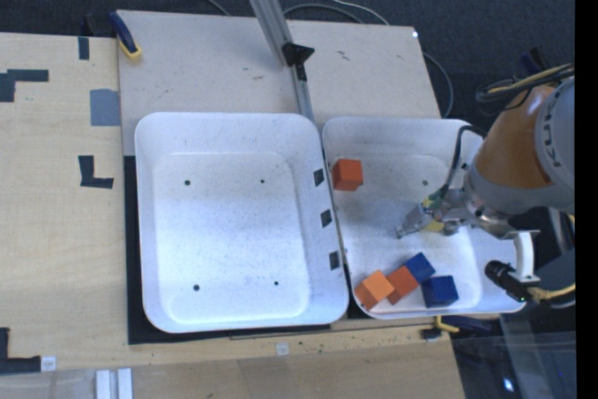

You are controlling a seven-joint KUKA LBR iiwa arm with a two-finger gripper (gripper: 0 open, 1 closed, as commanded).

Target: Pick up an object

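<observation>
No readable text, label, brand, number or sign anywhere

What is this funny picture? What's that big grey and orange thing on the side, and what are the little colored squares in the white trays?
You are looking down from a camera fixed above a workbench. The big grey and orange thing is a robot arm reaching in from the right. At its end is a gripper, the part with jaws that it uses like a hand to grab things. I cannot tell whether the jaws are open or closed, and nothing shows between them.

On the bench sit two shallow white trays, called bins. In the right bin there are small toy blocks: one orange block alone near the top, and a little huddle near the bottom, two orange blocks and two blue blocks. The left bin sits beside it. The robot's job is to pick one block up.
</observation>
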